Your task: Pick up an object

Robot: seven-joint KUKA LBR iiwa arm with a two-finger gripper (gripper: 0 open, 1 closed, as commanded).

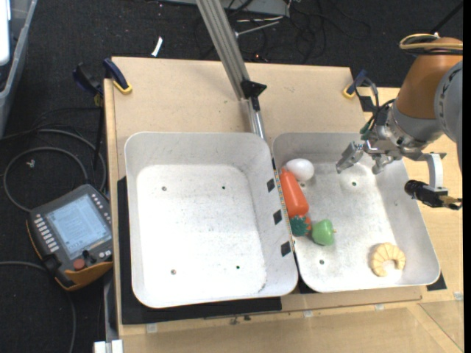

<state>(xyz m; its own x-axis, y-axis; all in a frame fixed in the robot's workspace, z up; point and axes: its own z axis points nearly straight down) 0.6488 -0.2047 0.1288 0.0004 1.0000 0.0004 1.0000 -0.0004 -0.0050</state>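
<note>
Hovering above the right bin [412, 219], the gripper [363, 158] has its 2 fingers spread with nothing between them, well apart from the croissant [387, 259]

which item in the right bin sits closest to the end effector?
The white egg-shaped one, at the bin's left wall above the orange carrot; the green piece and tan croissant lie farther from the end effector.

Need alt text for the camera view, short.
The gripper hangs over the right bin, holding nothing. That bin holds a white ball, orange carrot, green toy and tan pastry apart near its front right corner.
</note>
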